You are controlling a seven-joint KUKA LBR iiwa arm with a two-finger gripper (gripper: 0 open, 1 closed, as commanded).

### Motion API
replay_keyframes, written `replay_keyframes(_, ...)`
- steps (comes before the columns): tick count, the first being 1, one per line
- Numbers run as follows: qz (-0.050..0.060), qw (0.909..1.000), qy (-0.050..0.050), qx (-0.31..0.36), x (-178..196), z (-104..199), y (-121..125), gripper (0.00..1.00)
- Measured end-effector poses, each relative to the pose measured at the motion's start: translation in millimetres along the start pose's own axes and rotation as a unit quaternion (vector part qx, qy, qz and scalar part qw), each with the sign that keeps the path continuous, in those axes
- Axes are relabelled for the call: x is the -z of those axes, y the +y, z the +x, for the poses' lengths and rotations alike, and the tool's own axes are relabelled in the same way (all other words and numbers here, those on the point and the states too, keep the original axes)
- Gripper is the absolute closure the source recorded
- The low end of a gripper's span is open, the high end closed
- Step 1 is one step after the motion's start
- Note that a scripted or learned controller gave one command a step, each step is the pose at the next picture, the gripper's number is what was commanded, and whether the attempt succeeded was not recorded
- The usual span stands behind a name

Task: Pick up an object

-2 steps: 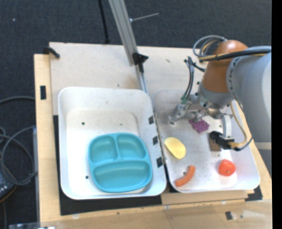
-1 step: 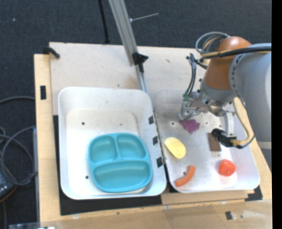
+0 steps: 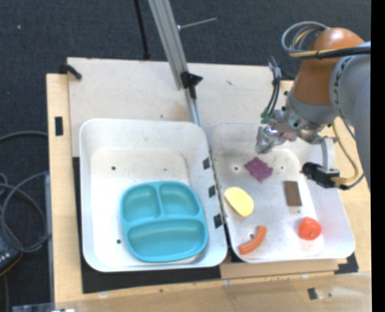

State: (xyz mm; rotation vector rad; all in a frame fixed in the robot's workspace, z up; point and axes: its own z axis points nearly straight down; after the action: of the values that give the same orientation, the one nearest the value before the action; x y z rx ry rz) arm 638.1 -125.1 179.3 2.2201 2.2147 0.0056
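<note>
Right of centre, the gripper point(image 3: 266, 142) hovers above the flat purple square point(image 3: 259, 169); whether it is open I cannot tell. Approach step; descent next.

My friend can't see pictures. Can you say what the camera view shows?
A robot arm's gripper hangs over the right white bin, just above a purple piece. That bin also has a yellow thing, a brown block, an orange sausage shape and a red ball. The left bin holds a blue divided plate.
</note>
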Motion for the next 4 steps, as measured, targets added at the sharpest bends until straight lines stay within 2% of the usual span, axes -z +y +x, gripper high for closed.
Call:
replay_keyframes(1, 0.000, 1.0000, 0.000, 0.002, 45, 2, 5, 1.00)
replay_keyframes(2, -0.001, 1.0000, 0.000, 0.003, 110, 4, 6, 1.00)
replay_keyframes(4, 0.004, 1.0000, 0.001, 0.004, 80, 112, 6, 1.00)
